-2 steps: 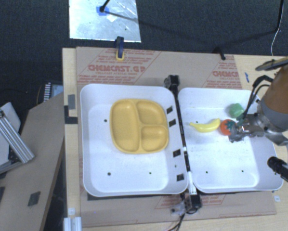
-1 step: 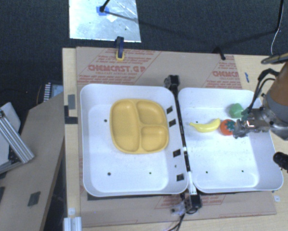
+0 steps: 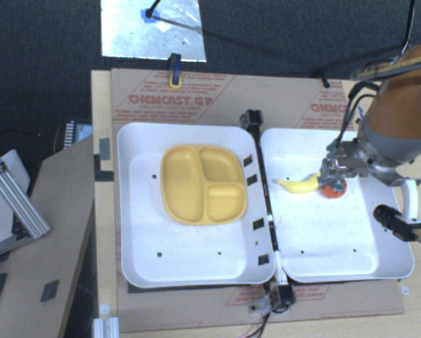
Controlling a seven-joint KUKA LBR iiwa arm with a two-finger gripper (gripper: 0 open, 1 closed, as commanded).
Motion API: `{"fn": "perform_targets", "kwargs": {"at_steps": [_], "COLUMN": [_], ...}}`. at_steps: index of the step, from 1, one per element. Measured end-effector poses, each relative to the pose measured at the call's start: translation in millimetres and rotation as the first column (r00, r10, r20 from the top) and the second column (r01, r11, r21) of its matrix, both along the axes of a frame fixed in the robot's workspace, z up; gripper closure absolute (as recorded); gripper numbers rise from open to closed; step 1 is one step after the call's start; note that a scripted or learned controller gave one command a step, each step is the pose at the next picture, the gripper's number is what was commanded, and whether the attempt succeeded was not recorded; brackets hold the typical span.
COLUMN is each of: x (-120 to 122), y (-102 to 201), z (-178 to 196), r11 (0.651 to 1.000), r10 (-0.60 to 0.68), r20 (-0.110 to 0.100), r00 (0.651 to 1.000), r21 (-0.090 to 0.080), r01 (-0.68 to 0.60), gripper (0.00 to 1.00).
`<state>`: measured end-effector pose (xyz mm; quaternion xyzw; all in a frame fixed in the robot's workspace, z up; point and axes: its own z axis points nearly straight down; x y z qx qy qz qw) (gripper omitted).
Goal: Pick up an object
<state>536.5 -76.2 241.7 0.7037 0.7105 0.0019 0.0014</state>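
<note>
Banana lay in the right bin, beside a small red-orange ball under my hand — looked light, smooth, easily bruised. Best taken across its middle. Hand's opening: could not tell.

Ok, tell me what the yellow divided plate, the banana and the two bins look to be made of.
Yellow divided plate: likely moulded plastic, smooth with a soft sheen and rounded compartment ridges.
Banana: probably a plastic toy, uniform yellow, though too small to be sure.
Left bin and right bin: seemingly thin formed white plastic, matte, with rounded corners.
</note>
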Motion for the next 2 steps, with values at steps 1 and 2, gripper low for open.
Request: {"fn": "perform_targets", "kwargs": {"at_steps": [1, 2], "x": [21, 50], "y": [47, 84], "z": [6, -1], "r11": [1.000, 1.000], "r10": [0.000, -0.001], "r20": [0.000, -0.002], "r00": [1.000, 1.000], "r21": [0.001, 0.000], "r01": [0.000, 0.001], "gripper": [1.00, 1.00]}}
